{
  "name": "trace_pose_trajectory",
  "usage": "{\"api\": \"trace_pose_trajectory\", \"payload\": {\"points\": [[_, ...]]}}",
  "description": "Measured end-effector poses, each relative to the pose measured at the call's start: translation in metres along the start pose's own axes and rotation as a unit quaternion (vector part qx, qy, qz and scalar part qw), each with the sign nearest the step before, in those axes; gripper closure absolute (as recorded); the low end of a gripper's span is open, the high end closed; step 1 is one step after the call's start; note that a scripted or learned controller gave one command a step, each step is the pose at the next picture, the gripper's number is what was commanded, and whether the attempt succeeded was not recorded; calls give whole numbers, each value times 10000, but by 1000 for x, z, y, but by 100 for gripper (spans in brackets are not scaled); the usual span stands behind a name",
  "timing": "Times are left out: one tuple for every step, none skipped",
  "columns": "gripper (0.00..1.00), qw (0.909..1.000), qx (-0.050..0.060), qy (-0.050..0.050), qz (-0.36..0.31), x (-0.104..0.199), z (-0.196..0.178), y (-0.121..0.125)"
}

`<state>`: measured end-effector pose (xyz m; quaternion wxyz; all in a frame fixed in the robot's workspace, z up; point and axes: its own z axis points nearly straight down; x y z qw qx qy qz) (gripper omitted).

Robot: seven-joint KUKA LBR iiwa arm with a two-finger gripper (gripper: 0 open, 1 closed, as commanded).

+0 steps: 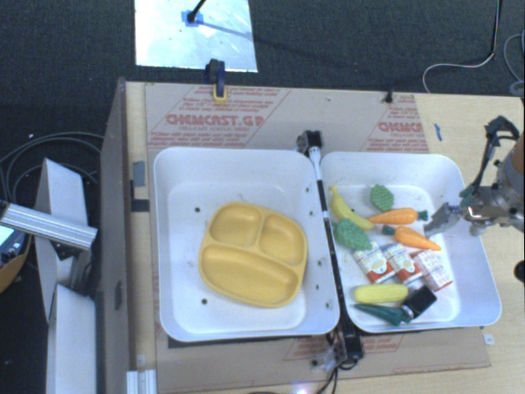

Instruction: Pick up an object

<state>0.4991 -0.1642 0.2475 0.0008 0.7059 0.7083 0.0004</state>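
Two shallow white bins sit side by side on a brown bench board, touching along a central seam.

Left bin [176,220]: holds one yellow divided plate [254,254], three compartments, lying flat near the middle, slightly toward the seam. Nothing lies in its compartments.

Right bin [472,286]: holds a cluster of toy food, mostly in the half nearer the seam.
- Banana [348,212], yellow, curved, close to the seam at the upper left of the cluster.
- Small green bumpy piece [381,197] above and right of the banana.
- Larger green bumpy piece [352,235] just below the banana, touching or nearly touching it.
- Upper carrot [395,217], orange, lying roughly level, green end pointing right.
- Lower carrot [417,238], orange, angled down to the right, just beneath the first.
- Three small red-and-white packets [402,263] in a slanted row below the carrots.
- Corn cob [380,293], yellow, lying level below the packets.
- Dark green pod-like piece [384,313] along the near wall, under the corn.
- Black block [420,301] just right of the corn, tilted.

Gripper [443,217]: over the right bin's right side, near the tip of the upper carrot's green end and just above the lower carrot. Whether the fingers are spread or closed cannot be told at this angle; nothing is visibly between them. No contact with any object can be confirmed.

Arm [504,179]: enters from the right edge, wrist hardware over the bin's right rim, tool pointing leftward toward the carrots.
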Motion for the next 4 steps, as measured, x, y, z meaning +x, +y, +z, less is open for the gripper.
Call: {"api": "trace_pose_trajectory", "payload": {"points": [[0, 10000, -72, -27, 14, 38, 147, -7], [0, 10000, -5, 17, -4, 41, 160, 0], [100, 10000, -90, -33, 14, 38, 146, 3], [100, 10000, -42, 16, -52, 126, 58, 16]]}}
